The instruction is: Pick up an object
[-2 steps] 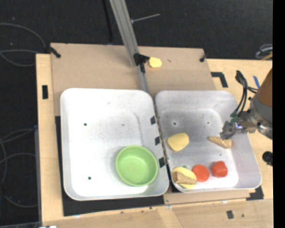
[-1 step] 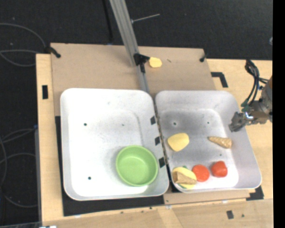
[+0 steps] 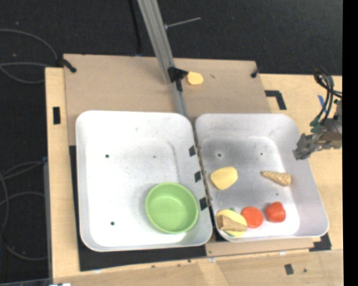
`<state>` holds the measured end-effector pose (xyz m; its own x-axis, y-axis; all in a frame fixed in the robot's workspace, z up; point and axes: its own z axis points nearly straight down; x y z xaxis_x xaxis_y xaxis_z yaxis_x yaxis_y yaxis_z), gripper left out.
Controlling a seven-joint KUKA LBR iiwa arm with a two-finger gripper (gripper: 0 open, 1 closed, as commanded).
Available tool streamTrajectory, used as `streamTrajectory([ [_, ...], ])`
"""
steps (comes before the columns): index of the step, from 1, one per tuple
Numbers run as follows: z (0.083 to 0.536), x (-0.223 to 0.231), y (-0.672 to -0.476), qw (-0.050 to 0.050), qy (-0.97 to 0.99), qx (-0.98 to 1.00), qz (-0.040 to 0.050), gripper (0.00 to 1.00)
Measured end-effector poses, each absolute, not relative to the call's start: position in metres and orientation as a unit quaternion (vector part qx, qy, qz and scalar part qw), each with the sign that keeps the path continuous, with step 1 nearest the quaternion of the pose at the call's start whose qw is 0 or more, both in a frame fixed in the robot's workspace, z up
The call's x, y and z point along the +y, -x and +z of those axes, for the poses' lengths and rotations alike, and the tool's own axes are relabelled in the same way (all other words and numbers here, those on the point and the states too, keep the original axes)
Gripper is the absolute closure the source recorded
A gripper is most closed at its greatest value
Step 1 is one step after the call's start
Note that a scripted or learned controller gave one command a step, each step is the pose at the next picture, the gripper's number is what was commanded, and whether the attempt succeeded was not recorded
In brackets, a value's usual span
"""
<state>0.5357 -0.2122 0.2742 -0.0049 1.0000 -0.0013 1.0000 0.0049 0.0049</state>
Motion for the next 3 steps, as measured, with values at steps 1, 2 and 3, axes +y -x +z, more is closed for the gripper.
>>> streamTrajectory([
  [1, 0.268, -0.169, -0.541, 0.001, -0.705, 0.709, 0.0000, 1.00],
  [2, 0.272, -0.119, -0.546, 0.000, -0.704, 0.710, 0.0008, 1.00],
  [3, 0.275, -0.069, -0.539, 0.000, -0.704, 0.710, 0.0009, 1.00],
])
